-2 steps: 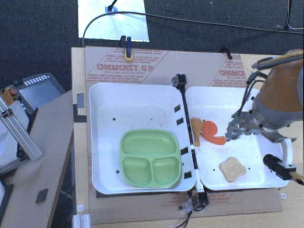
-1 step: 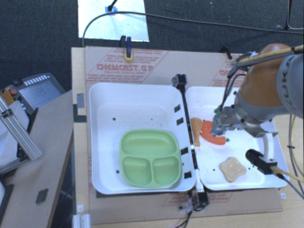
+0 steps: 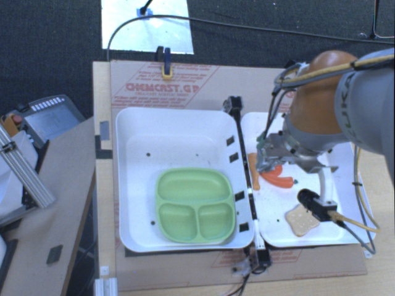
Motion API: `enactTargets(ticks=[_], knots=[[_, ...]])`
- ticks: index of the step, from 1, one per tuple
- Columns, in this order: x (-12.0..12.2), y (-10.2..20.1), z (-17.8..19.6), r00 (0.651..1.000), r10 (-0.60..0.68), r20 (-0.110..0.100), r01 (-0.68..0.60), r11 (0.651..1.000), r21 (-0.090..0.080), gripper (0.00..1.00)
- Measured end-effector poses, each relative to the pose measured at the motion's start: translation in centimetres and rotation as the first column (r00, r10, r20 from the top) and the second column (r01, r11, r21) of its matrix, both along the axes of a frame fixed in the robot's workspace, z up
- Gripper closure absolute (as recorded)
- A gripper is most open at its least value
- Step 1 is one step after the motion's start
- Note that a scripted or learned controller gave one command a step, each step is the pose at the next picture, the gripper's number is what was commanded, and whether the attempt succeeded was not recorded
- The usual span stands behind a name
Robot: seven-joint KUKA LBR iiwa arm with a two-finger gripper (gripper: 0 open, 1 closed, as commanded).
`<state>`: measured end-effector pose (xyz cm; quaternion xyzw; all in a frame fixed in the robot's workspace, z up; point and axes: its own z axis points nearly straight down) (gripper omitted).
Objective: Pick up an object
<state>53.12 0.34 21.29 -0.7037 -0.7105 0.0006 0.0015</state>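
my claw [image 3: 269, 163] hangs low in the right bin [image 3: 271, 236], just above the near end of an orange-red sausage-shaped toy [image 3: 278, 180] that lies beside the divider between the two bins. whether the claw is apart or together, i cannot tell: my own wrist covers it from this angle. nothing can be seen gripped. i judge this the approach step of the pick, with the grasp itself not yet made. a slice of toast [image 3: 300, 221] rests nearer the front of the same bin, next to a black fitting [image 3: 313, 205] on my arm. the left bin [image 3: 133, 165] holds a green divided plate [image 3: 194, 204]. the next move calls for settling squarely over the orange toy, closing on its narrow body, then lifting straight up clear of the bin wall.
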Motion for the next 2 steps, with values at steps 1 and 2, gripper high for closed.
enactTargets(ticks=[1, 2], knots=[[1.1, 5.2, -0.9, 1.0, 0.001, -0.001, -0.001, 1.0, 0.0, 1.0], [1.8, 9.7, -0.4, 1.0, 0.0, 0.0, 0.0, 1.0, 0.0, 1.0]])
